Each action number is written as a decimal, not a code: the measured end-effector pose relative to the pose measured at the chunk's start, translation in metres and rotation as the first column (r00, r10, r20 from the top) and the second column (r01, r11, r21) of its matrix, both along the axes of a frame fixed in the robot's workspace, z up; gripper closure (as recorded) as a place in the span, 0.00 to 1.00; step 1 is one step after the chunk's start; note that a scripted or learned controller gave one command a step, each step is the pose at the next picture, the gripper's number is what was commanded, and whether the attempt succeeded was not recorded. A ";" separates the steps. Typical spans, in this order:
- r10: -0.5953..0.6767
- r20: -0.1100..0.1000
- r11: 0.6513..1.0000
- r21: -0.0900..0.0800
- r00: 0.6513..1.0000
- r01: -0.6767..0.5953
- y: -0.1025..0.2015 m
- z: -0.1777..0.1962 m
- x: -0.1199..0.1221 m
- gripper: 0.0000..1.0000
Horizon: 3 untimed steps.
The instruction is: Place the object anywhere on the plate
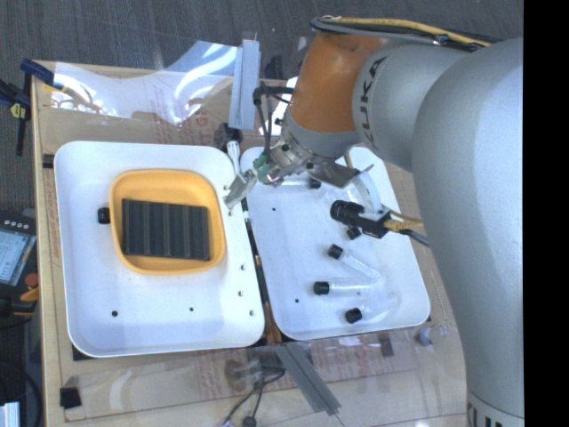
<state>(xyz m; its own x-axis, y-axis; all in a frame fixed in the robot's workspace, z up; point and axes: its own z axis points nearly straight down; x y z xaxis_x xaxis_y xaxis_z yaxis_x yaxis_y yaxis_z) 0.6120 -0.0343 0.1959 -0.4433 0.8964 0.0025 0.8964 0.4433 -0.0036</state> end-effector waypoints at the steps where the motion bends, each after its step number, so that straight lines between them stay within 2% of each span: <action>1: 0.044 0.005 0.999 -0.001 0.999 -0.044 -0.018 0.041 -0.011 0.00; 2: 0.015 0.001 1.000 -0.001 1.000 -0.015 0.001 0.027 -0.003 0.00; 3: 0.308 0.001 0.952 0.000 0.952 -0.308 0.016 0.016 0.006 0.00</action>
